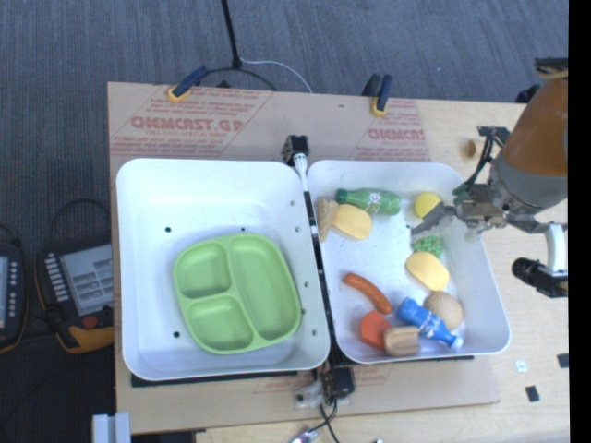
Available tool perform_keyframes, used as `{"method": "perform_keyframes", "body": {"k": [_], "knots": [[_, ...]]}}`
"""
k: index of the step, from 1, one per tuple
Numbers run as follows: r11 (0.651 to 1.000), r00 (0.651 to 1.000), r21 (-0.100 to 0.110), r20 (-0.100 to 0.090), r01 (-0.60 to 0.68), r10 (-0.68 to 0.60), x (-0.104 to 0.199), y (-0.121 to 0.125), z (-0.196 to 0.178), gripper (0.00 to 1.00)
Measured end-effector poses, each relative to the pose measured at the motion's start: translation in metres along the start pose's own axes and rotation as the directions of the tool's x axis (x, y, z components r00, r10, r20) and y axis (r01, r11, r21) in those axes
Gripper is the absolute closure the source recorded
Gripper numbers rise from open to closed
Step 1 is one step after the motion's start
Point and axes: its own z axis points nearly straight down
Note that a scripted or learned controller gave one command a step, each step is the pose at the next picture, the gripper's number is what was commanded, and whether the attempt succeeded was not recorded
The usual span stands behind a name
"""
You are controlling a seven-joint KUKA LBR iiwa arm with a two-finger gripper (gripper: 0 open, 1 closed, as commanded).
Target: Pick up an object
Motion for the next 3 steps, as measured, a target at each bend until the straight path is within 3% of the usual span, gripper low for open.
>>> {"method": "perform_keyframes", "body": {"k": [1,2,3], "knots": [[0.867,0.867,-0.026,0.003,-0.498,0.498,0.014,-0.070,0.097,0.00],[0.796,0.796,-0.017,0.000,-0.606,0.606,0.077,-0.028,0.098,0.00],[0.772,0.772,-0.021,-0.004,-0.636,0.636,0.090,-0.059,0.098,0.00]]}}
